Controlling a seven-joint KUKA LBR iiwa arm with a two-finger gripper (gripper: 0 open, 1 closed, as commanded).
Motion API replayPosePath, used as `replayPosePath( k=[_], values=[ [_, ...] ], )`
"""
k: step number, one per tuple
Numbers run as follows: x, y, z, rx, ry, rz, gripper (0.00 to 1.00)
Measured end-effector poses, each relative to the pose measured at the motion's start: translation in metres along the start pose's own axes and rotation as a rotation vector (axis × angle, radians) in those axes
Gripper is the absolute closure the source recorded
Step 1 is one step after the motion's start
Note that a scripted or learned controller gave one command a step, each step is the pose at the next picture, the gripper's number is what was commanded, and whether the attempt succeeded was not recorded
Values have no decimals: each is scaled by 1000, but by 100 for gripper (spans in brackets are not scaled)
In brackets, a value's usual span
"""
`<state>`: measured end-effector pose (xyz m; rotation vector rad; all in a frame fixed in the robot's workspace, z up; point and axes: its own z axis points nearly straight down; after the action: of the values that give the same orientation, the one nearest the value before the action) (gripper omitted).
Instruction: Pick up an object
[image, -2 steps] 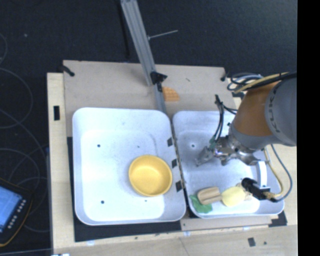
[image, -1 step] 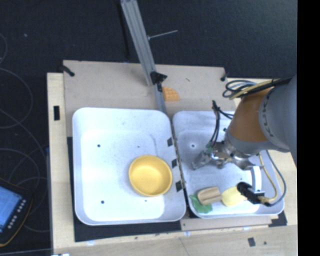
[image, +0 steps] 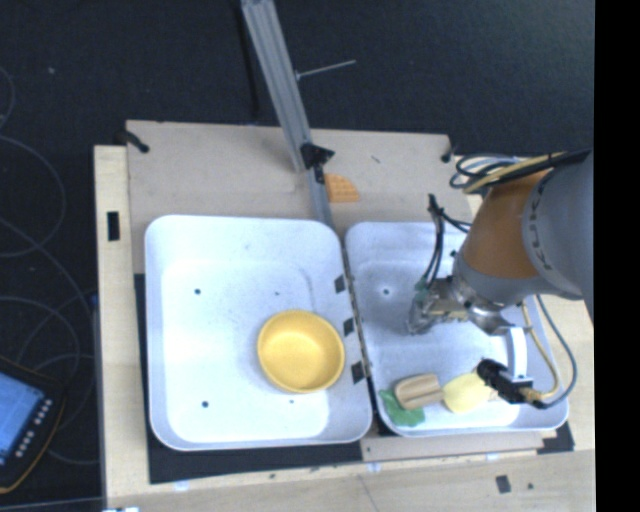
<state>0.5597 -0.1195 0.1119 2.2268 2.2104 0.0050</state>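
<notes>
Camera view, hand: the hand (image: 428, 312) hangs low inside the right bin (image: 385, 255), over its bare middle floor, at the end of the grey arm (image: 560, 225) with its orange band (image: 500, 235) reaching in from the right.
Camera view, hand state: whether it is apart or together cannot be told; the metal tip is small and blurred against the white floor, and nothing can be made out in its grip.
Camera view, contact: the tip looks close to the bin floor, though touching or apart is unclear.
Camera view, objects in right bin: a tan block (image: 417, 389), a pale yellow object (image: 462, 393) just beside it on its right, and a green piece (image: 397, 411) at the block's near-left corner, all along the near edge of the bin.
Camera view, objects relative to hand: the three lie nearer the camera than the hand, apart from it, with bare floor between.
Camera view, left bin: the left bin (image: 200, 260) holds a yellow bowl (image: 300, 350), upright, near its right wall and well apart from the hand.
Camera view, surroundings: both bins sit side by side on the bench (image: 200, 165); a grey metal bar (image: 285, 95) slants down to the gap between them.
</notes>
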Motion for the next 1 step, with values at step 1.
replayPosePath(
  k=[1],
  values=[
    [-6,-7,-52,-1,-1,-3,100]
  ],
)
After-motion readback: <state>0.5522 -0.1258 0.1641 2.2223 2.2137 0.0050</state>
